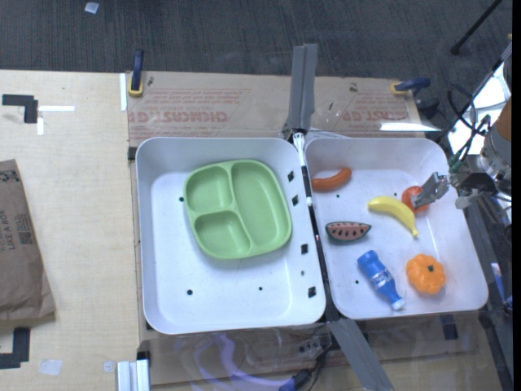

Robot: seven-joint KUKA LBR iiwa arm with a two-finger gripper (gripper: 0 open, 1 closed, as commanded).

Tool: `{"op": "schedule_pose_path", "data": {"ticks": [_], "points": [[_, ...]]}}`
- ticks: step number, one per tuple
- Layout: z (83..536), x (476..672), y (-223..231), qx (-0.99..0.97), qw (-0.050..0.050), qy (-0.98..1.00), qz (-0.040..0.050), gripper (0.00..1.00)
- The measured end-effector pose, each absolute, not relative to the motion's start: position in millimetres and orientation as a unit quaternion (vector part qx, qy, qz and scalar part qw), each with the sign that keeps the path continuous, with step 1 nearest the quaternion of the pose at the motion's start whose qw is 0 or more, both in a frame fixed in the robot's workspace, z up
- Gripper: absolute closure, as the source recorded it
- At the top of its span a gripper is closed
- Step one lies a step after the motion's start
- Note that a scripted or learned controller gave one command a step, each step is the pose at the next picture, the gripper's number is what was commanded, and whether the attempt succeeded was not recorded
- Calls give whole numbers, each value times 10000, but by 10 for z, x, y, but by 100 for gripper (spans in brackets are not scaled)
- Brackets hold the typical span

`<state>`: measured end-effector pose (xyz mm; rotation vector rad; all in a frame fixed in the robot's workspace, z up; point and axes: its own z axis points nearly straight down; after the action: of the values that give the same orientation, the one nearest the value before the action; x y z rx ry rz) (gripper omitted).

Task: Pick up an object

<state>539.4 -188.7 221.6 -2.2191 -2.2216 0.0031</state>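
Note:
The right bin (456,243) holds several toys: an orange-red sausage (330,178), a yellow banana (396,212), a watermelon slice (348,231), a blue bottle (379,278), an orange pumpkin (426,274) and a small red piece (412,196). My gripper (434,189) reaches in from the right edge and sits low at the bin's upper right. Its tip overlaps the right side of the red piece, just above the banana's far end. Whether it touches the red piece is unclear.
The left bin (236,292) carries a green divided plate (238,208). A grey divider bar (303,88) runs back from between the bins. Cardboard (203,108) lies behind them, a brown paper bag (20,243) is at far left, and cables (456,108) are at upper right.

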Motion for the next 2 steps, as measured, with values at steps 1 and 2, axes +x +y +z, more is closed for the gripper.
{"op": "schedule_pose_path", "data": {"ticks": [1, 2], "points": [[1106, 5912, -2152, -6884, -27, -7253, -12, 0], [1209, 5923, -2156, -6886, -43, -7251, -20, 100]]}}
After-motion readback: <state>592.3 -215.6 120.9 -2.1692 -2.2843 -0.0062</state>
